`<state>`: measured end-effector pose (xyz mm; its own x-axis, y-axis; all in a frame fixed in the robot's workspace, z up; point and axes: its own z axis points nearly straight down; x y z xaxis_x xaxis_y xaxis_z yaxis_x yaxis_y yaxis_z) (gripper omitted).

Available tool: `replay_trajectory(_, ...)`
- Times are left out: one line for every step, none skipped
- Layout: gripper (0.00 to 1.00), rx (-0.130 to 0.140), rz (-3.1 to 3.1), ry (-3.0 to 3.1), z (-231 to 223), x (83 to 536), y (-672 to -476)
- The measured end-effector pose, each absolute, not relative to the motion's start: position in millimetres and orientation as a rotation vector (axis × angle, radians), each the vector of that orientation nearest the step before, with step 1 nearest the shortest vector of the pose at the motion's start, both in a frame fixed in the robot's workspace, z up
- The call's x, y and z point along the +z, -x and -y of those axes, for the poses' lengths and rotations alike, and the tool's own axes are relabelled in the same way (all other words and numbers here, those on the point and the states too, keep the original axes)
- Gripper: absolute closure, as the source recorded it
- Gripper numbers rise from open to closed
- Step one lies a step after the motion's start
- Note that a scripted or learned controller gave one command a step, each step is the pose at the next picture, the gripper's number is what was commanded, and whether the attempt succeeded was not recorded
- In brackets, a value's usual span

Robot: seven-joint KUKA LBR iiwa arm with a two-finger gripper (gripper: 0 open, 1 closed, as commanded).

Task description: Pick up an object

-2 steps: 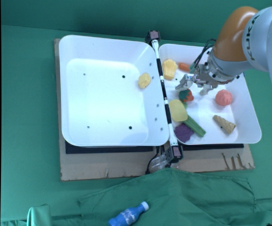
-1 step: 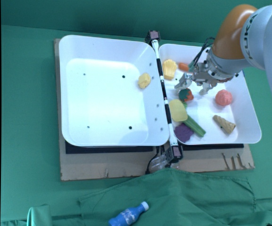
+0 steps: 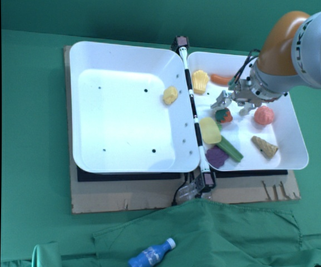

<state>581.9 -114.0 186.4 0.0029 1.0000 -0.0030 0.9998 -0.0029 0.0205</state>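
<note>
My gripper (image 3: 231,105) hangs over the middle of the right bin (image 3: 294,149), fingers spread open with nothing between them. Just below its left finger lies a small red and green toy (image 3: 224,115). A pink-red round toy (image 3: 263,115) sits to the gripper's right. Behind it are a yellow ridged toy (image 3: 200,81) and an orange carrot (image 3: 221,79). Toward the front lie a pale yellow oblong (image 3: 210,130), a green stick (image 3: 230,148), a purple piece (image 3: 216,157) and a tan cone (image 3: 265,146). A small yellow toy (image 3: 170,95) rests in the left bin (image 3: 93,65), near its right wall.
Both bins stand on a cardboard sheet (image 3: 121,202) over the green bench. A crumpled green cloth (image 3: 232,235) covers the front, with a blue bottle (image 3: 152,253) lying on it. A black clamp (image 3: 180,41) sits between the bins at the back.
</note>
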Motion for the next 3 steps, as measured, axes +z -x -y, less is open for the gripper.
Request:
replay_trajectory(0.0,0.014,-2.212,-2.216,123.8,185.5,-598.3)
replay_trajectory(0.0,0.016,-2.202,-2.213,114.9,186.4,-572.9)
replay_trajectory(0.0,0.015,-2.21,-2.216,148.3,185.2,-609.4)
